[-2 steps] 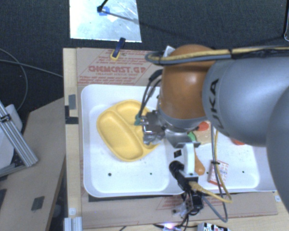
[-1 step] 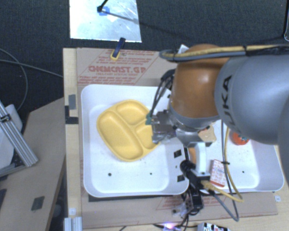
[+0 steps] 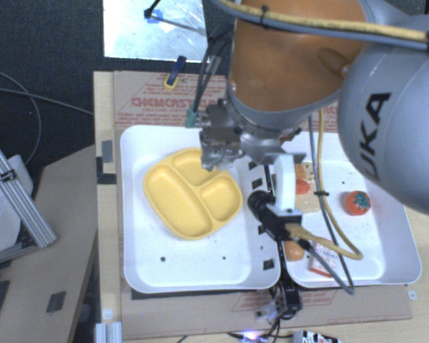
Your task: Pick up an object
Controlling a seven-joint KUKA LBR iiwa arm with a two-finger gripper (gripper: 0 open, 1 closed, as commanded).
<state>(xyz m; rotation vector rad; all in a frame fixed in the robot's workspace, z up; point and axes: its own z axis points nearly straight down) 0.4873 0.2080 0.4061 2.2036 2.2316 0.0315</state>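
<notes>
Pincer (image 3: 213, 164) over glossy yellow tray (image 3: 191, 195)

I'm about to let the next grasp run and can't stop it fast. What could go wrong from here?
1. The tool hangs over the far rim of the yellow divided plate; a grip there could tip or drag it instead of lifting.
2. The yellow cable droops into the right bin near the orange toy, and might snag or sweep it.

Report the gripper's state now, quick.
Gripper: cannot be told; it sits over the far edge of the yellow divided plate in the left bin, with nothing seen held.
</notes>
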